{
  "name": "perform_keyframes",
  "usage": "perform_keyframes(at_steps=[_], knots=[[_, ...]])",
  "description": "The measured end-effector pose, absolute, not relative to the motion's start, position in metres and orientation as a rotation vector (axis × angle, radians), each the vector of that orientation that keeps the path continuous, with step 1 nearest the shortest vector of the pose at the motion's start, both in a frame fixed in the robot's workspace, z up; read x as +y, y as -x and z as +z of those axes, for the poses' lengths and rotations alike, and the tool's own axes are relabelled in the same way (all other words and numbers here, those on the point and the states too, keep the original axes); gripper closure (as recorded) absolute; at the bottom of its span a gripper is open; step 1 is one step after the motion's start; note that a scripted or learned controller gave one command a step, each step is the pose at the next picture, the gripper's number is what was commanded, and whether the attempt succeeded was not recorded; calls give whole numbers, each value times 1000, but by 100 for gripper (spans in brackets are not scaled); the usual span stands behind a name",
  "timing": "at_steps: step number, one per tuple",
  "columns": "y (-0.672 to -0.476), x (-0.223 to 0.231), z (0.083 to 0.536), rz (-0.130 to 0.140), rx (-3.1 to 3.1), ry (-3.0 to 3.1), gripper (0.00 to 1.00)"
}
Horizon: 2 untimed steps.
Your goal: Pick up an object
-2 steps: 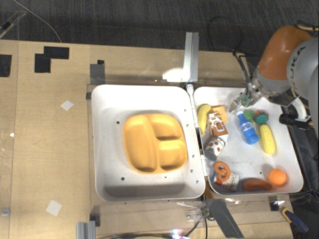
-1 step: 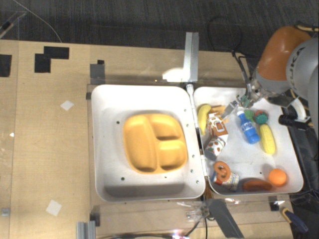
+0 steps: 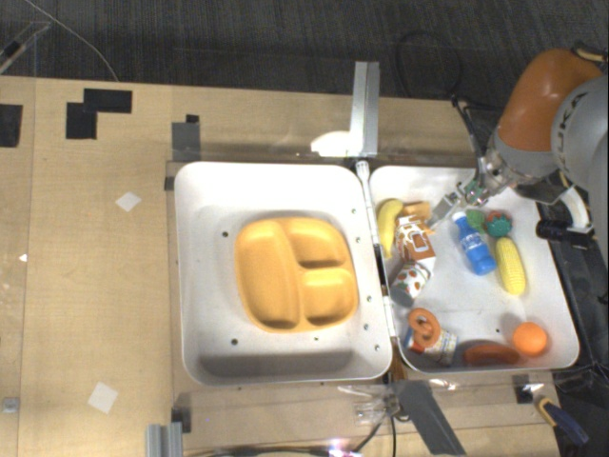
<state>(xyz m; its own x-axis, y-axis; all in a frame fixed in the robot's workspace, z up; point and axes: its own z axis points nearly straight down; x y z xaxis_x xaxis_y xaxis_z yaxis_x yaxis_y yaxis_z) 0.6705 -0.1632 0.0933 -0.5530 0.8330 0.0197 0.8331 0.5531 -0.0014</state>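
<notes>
Several small toys crowd the right bin point(image 3: 571, 350): a round orange point(image 3: 530, 338) nearest, then knobbly yellow corn point(image 3: 511, 264) and a smooth blue bottle point(image 3: 474, 244). Farthest, the metal gripper point(image 3: 463, 195) hovers; its opening cannot be told.

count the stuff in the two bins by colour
Yellow: 3 – tray, banana, corn
Blue: 1 – bottle
Green: 1 – small item
Orange: 2 – ball, ring
Red-brown: 1 – sausage
Mixed print: 2 – carton, cup
Total: 10, though the right bin is cluttered, so some may be hidden.
</notes>
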Motion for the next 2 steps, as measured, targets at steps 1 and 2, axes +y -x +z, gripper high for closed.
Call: perform_keyframes(at_steps=[1, 2], knots=[[-670, -164, 92, -10, -2752, 1478, 0], [-670, -165, 92, -9, -2752, 1479, 0]])
